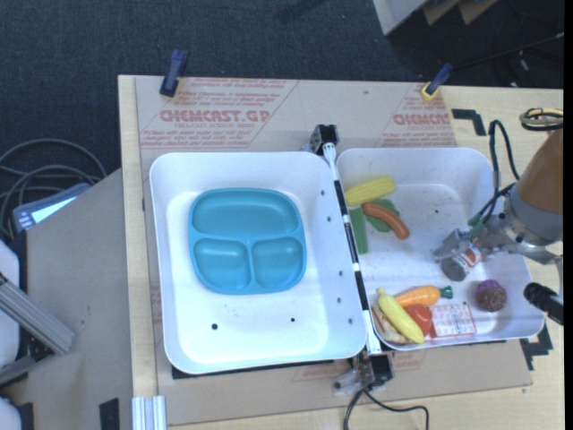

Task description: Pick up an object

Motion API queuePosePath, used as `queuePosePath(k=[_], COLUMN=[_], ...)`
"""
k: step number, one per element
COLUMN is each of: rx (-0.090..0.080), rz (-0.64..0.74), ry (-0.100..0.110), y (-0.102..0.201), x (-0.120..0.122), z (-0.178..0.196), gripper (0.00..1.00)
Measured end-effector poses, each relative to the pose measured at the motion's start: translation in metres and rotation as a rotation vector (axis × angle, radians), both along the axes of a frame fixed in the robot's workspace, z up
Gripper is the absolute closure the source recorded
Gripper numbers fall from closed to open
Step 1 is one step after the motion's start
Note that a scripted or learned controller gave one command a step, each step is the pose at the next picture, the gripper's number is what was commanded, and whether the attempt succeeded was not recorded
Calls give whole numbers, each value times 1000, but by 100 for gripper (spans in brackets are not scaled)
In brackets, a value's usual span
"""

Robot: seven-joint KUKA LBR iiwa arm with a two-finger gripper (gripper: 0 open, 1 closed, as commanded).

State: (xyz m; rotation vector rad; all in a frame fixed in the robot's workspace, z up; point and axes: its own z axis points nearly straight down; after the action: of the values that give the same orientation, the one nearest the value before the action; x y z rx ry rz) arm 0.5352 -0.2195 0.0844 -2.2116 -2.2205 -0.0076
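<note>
Claw (458, 260) sits low inside the right bin (421, 161), near that bin's right wall, at the end of the grey arm (537, 213) that enters from the right edge. Its tip is a small grey and red-white cluster just above the bin floor; whether it is parted or closed cannot be told from this angle, and nothing can be seen clamped in it.

Nearest object: a dark purple round item (490, 296), just beside the claw on its lower right, apart from it. Further left along the bin's near edge lie a banana (397, 315) and a carrot (419, 296), touching side by side, both resting against a flat red-and-white packet (450, 320).

Upper left part of the same bin: a corn cob (370, 189) lying across, with an orange-red sausage-shaped piece (388, 219) just below it and a green pod-like piece (359, 228) beside that, close to the divider between the bins. All three are well apart from the claw.

Left bin (170, 267) holds a blue three-compartment plate (247, 240), flat, roughly centred.

Both bins rest on a tan worktop (224, 115) with red printed lettering; two blue clips (173, 72) sit at its far edge.
</note>
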Motion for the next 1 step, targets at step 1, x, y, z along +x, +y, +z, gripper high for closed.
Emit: queuePosePath(k=[1], rx=[-6], rz=[-2], ry=[-3], y=[-2], x=[0], z=[10], gripper=[100])
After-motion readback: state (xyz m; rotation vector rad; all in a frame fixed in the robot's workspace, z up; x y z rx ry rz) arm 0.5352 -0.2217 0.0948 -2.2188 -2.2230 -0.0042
